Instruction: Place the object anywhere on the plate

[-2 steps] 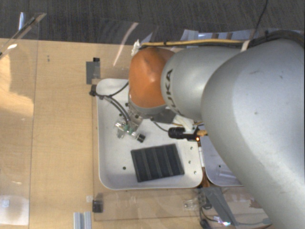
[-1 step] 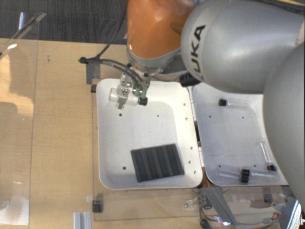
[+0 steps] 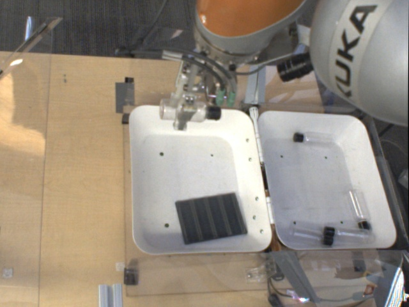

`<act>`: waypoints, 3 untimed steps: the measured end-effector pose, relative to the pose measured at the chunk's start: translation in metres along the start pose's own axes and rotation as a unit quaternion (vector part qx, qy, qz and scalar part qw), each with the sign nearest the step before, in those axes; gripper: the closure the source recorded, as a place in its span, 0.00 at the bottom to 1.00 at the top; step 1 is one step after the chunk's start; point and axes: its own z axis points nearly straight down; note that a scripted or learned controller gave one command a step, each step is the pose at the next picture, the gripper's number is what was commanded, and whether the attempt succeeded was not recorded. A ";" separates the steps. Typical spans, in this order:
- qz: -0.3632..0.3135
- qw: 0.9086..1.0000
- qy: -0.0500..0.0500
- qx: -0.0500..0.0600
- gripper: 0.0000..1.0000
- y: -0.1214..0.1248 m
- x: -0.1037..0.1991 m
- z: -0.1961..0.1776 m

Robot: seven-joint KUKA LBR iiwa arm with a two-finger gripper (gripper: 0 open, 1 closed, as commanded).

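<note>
We observe the gripper (image 3: 184, 110) positioned over the far edge of the left bin (image 3: 147, 171), below the arm's orange band (image 3: 246, 5). A clear tube with a black cap (image 3: 192, 112) lies crosswise at the fingertips, its black cap toward the right, and it appears to sit between the fingers; we record the claw as closed narrowly upon it, though the metal parts crowd the spot and the contact itself is hard to make out. The dark ribbed plate (image 3: 210, 218) lies flat on the floor of the left bin, near its front edge, well apart from the gripper. In the right bin (image 3: 377, 171) we note three further tubes: a short one with a black cap (image 3: 307, 137) near the far side, one (image 3: 358, 210) near the right wall, and one with a black cap (image 3: 323, 235) along the front edge. The bins stand side by side on the wooden bench (image 3: 64, 171).
</note>
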 end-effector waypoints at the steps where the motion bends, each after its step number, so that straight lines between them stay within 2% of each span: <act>1: 0.073 0.997 0.004 0.002 1.00 0.004 -0.114 0.118; 2: 0.294 0.956 0.005 0.004 1.00 0.003 -0.107 0.267; 3: 0.215 0.977 0.001 0.002 1.00 -0.066 -0.082 0.350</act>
